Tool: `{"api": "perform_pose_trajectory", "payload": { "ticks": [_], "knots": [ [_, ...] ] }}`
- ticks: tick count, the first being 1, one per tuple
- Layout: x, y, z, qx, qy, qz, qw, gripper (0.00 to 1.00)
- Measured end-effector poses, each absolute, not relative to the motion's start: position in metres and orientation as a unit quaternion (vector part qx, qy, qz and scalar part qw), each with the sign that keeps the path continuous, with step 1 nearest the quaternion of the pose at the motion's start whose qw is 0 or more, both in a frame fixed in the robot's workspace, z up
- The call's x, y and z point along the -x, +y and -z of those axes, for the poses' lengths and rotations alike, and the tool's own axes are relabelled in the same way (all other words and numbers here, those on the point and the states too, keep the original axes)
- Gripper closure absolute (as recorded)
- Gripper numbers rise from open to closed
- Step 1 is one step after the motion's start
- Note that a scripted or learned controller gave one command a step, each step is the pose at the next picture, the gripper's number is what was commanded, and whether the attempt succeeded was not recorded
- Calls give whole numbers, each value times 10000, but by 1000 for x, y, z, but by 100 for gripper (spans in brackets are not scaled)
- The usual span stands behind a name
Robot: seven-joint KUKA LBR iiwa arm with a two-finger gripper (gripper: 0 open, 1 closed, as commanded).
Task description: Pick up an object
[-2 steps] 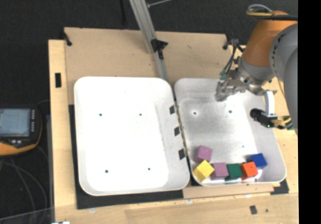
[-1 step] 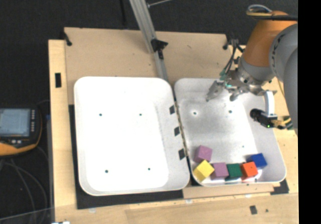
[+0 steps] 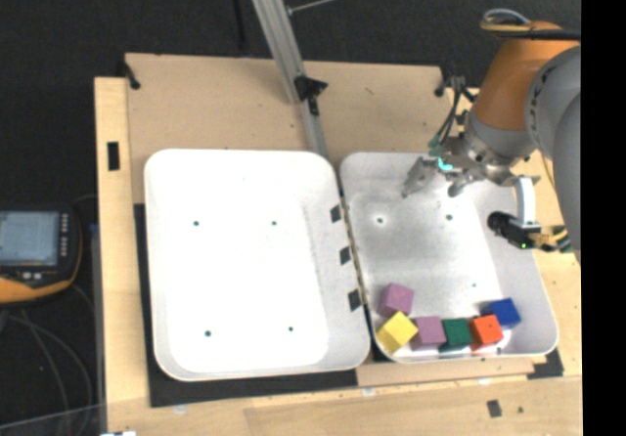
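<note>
Over the right bin [image 3: 509,258], our arm [image 3: 514,92] hangs with its gripper [image 3: 435,180] at about one o'clock in the tray, fingers spread apart and holding nothing. The blocks we could pick lie well apart from it, huddled along the bin's near edge from six to five o'clock: a yellow block [image 3: 398,330], two purple blocks, one [image 3: 396,298] set just behind the row and one [image 3: 428,331] within it, then a green block [image 3: 457,332], an orange block [image 3: 486,329] and a blue block [image 3: 503,312]. The left bin [image 3: 245,258] sits alongside.

We judge the step in hand to be the approach. The row is packed, most blocks touching their neighbours, so fingers dropped into its middle would likely land on top of them. The better choice, in our view, is the rear purple block, which seems to have open floor on its far side; we would keep the fingers wide, centre above it, descend straight, and close only once they straddle it.
</note>
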State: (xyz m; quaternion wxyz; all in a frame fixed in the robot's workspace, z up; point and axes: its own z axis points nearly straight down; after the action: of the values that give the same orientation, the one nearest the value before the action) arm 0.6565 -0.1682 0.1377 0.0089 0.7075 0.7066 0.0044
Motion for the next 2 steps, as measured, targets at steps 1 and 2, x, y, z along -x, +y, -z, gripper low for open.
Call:
{"api": "perform_pose_trajectory", "payload": {
  "ticks": [1, 2],
  "knots": [
    [-658, -170, -149, -7079, 7061, -69, 148, 100],
    [-658, -170, -149, -7079, 7062, -66, 145, 0]
  ]
}}
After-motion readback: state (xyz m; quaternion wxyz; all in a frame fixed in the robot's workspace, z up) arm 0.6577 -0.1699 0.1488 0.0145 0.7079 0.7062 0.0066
